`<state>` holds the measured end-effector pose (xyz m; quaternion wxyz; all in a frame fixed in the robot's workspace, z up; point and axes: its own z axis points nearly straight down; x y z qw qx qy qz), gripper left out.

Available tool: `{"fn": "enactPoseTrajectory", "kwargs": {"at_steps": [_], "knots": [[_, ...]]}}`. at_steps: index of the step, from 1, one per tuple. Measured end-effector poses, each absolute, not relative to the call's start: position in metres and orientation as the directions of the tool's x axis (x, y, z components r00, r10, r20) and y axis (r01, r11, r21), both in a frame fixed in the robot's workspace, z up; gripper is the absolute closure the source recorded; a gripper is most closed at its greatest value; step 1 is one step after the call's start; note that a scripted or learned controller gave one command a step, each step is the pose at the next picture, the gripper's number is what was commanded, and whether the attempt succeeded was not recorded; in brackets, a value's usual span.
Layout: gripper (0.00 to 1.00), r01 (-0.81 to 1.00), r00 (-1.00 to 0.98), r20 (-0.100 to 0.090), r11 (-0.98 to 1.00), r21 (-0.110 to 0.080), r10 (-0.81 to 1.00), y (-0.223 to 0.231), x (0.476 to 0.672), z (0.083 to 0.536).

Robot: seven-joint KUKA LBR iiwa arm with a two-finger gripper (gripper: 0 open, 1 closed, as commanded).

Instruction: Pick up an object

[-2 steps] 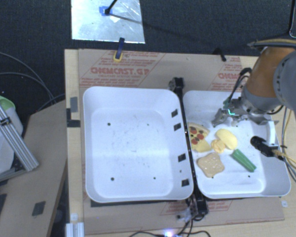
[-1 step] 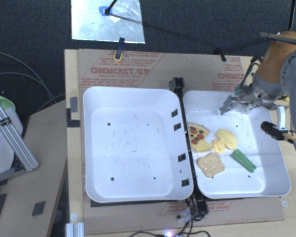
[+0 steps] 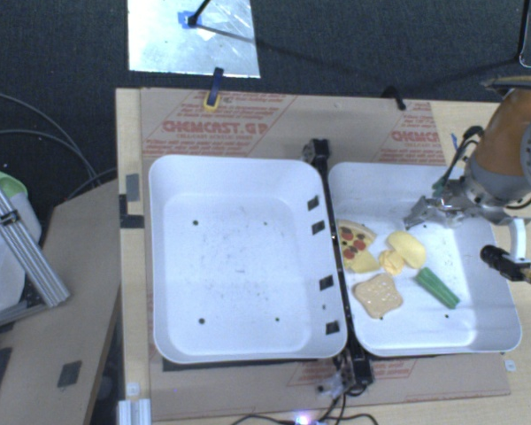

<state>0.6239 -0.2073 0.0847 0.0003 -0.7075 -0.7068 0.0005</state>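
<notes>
The 4 candidate objects lie in the right bin, grouped toward its left wall and centre. A pizza slice sits just beside the divider between the bins. A yellow piece lies right of it, touching or nearly touching the slice. A bread slice rests nearer the front edge, below those 2. A green piece lies tilted, right of the bread and just below the yellow piece.

The gripper hangs over the right bin's rear half, near the yellow piece but apart from it. Nothing sits between its fingers. Whether the jaws stand apart or together cannot be told from this slant.

Judgement: the gripper is placed for a descent on the yellow piece, the nearest object. The pick is not yet made. The close grouping raises a risk of nudging the pizza slice.

The left bin adjoins. Both bins rest on a cardboard sheet.
</notes>
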Motion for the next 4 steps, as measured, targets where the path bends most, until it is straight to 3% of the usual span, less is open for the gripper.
{"fn": "enactPoseTrajectory", "kwargs": {"at_steps": [1, 2, 3, 4], "knots": [[0.00, 1.000, -0.012, 0.003, 0.012, 0.003, 1.000, -0.107, 0.638, 0.085], [0.00, 1.000, 0.004, -0.002, -0.004, 0.000, 1.000, -0.172, 0.605, 0.085], [0.00, 1.000, -0.009, 0.000, 0.009, 0.005, 1.000, -0.097, 0.636, 0.085], [0.00, 1.000, 0.005, 0.002, -0.005, -0.010, 1.000, -0.105, 0.496, 0.083]]}}
